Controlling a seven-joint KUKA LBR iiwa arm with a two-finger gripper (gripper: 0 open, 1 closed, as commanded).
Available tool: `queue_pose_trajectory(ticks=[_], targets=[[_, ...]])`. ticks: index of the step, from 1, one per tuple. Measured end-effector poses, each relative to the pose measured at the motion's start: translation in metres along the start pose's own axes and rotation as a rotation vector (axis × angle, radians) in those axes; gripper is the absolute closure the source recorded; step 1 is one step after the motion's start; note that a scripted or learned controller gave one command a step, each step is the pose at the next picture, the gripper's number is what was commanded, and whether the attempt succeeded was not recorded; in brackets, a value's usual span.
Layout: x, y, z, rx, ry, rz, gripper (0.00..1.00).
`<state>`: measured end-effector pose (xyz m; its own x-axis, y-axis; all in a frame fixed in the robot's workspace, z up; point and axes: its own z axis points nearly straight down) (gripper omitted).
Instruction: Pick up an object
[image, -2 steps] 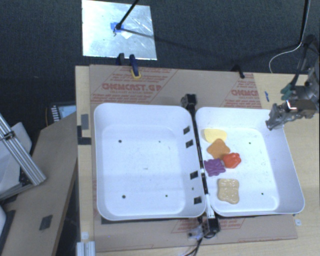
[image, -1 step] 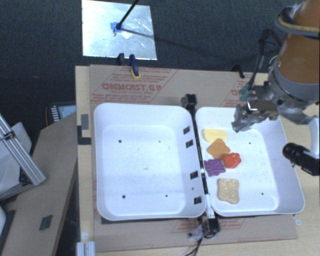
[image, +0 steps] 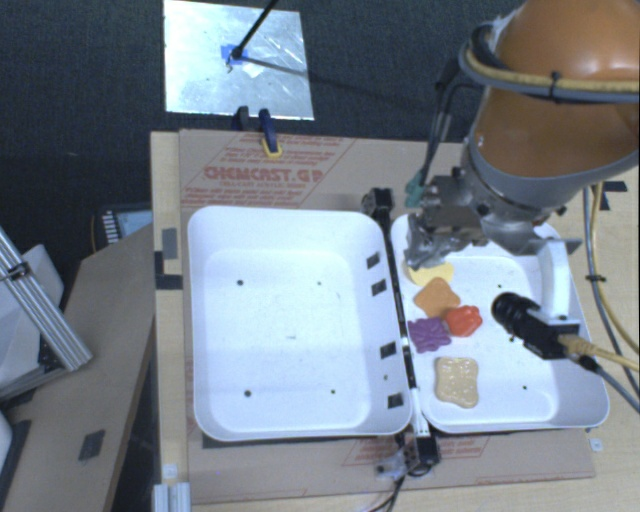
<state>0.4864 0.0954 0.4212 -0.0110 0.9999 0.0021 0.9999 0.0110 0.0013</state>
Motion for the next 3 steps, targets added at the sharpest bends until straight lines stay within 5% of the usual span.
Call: queue_pose_trajectory(ticks=[1, 3], targets=[[0.037, 0.001, -0.093, -0.01, 0.002, 0.003, 1.0], [0.141, 0.001, -0.114, -0.002, 0.0, 0.003, 1.0]])
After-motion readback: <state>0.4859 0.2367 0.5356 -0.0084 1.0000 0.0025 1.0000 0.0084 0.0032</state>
